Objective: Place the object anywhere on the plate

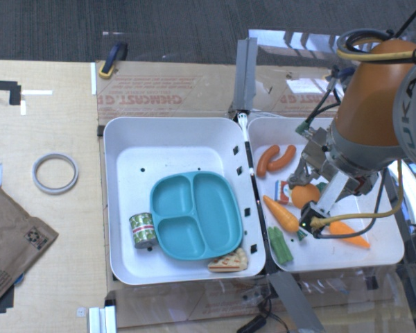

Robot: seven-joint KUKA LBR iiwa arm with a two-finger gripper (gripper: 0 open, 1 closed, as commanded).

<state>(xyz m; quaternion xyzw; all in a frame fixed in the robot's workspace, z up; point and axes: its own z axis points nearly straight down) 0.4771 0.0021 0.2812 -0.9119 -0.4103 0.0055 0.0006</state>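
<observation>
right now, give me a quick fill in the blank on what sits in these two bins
1. The teal plate lies in the ____ bin.
2. The plate has ____ compartments.
3. The small can lies against the plate's ____ edge.
4. The gripper hangs over the ____ bin, near a carrot.

Missing words: left; three; left; right

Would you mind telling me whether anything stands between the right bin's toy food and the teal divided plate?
The two white bins' adjoining walls run between the right-bin food, such as the orange toy carrot, and the teal divided plate. The gripper would have to lift items over them. The plate's compartments look bare.
</observation>
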